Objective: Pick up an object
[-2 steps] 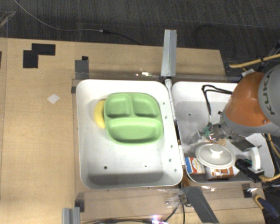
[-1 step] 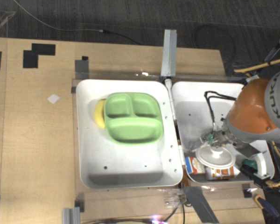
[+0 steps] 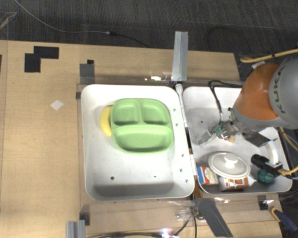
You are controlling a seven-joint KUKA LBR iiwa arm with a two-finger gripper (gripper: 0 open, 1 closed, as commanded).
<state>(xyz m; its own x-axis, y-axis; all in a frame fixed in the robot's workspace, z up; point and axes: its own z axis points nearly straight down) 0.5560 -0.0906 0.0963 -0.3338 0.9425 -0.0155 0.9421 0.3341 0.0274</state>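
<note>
The arm (image 3: 268, 95) reaches in from the right and hangs over the right bin (image 3: 201, 108), w/ the gripper (image 3: 220, 131) low over the bin's middle, just above bare white floor. That pose fits a program-chosen grasp pt. rather than a clean line-up on any item. The nearest candidates sit toward the bin's near edge: a white lid (image 3: 230, 164) w/ a knob on top, and a carton (image 3: 227, 183) lying flat and partly tucked under the lid's rim. Both are close to the gripper but apart from it. The tool's tip is a small blur of metal and teal from this angle, so I cannot tell if it is open or closed, and nothing is visibly caught in it (no item looks lifted off the floor either). The left bin (image 3: 129, 177) holds a green divided plate (image 3: 140, 124) resting flat, w/ a yellow item (image 3: 105, 122) peeking out at its left edge. Those two are well apart from the tool. By my read the pick is not yet made, and the lid is the likeliest target.
</note>
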